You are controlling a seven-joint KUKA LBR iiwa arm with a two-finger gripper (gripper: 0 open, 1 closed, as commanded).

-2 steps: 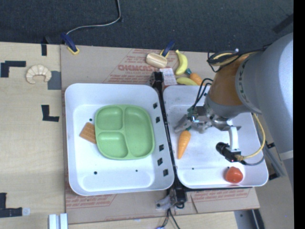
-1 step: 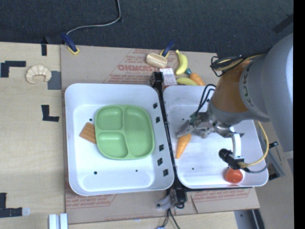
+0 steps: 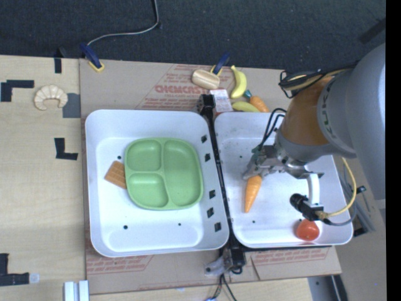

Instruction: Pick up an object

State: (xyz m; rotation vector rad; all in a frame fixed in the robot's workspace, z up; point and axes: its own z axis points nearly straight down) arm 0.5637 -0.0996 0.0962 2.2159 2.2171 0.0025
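Note:
An orange carrot point(image 3: 251, 192) lies in the right bin point(image 3: 326, 231), near its left wall, pointing down toward the front. My gripper point(image 3: 259, 169) hangs right over the carrot's upper end, with its fingers reaching down to it. Whether they close on the carrot is hidden from this angle. A red tomato point(image 3: 307, 230) sits in the same bin's front right corner. In the left bin point(image 3: 106, 231) rests a green divided plate point(image 3: 164, 173) with a brown cracker-like piece point(image 3: 116, 175) tucked at its left edge.
Behind the bins on the cardboard lie a bread roll point(image 3: 205, 78), a yellow banana point(image 3: 239, 83) and a small carton point(image 3: 220, 99). A croissant point(image 3: 50, 96) sits at the far left of the bench. The arm covers the right bin's upper right part.

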